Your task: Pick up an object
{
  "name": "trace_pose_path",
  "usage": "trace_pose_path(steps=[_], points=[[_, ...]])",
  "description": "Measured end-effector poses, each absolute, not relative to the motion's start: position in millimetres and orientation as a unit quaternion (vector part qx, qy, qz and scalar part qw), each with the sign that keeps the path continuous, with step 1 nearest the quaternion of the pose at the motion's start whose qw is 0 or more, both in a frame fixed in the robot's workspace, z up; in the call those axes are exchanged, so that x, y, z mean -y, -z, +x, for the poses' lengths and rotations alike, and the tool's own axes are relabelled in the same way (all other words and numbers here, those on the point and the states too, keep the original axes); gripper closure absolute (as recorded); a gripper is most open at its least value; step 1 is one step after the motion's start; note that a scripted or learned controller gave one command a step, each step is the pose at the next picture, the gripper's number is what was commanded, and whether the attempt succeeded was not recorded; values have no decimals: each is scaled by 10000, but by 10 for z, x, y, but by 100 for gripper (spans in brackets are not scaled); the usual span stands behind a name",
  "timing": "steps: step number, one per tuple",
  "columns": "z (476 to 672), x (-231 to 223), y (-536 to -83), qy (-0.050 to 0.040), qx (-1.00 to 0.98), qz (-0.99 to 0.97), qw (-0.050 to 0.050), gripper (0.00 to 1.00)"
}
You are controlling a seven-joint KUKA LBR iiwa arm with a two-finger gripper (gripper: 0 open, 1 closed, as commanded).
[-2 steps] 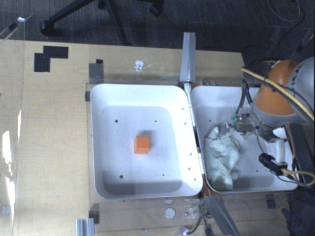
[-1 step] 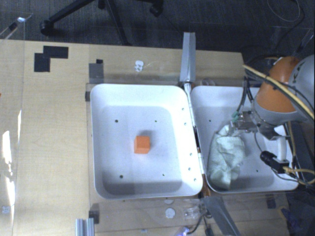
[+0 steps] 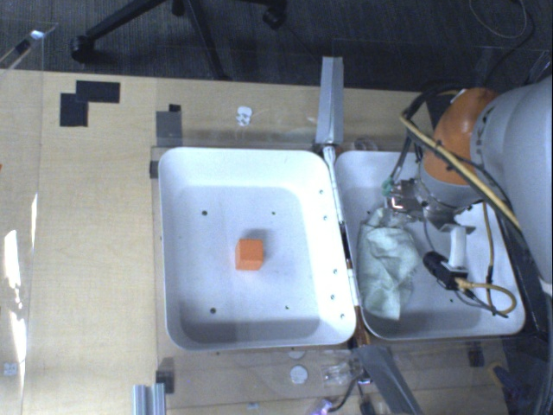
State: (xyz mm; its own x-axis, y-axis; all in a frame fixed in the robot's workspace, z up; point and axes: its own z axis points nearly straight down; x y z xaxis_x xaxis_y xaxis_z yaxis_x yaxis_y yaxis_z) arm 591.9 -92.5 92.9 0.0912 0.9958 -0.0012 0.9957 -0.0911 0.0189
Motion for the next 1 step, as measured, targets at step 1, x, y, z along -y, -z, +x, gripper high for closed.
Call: trace_pose_path(steps=[1], points=[[6699,545,-1864,-16,-6450,7642,22,100]])
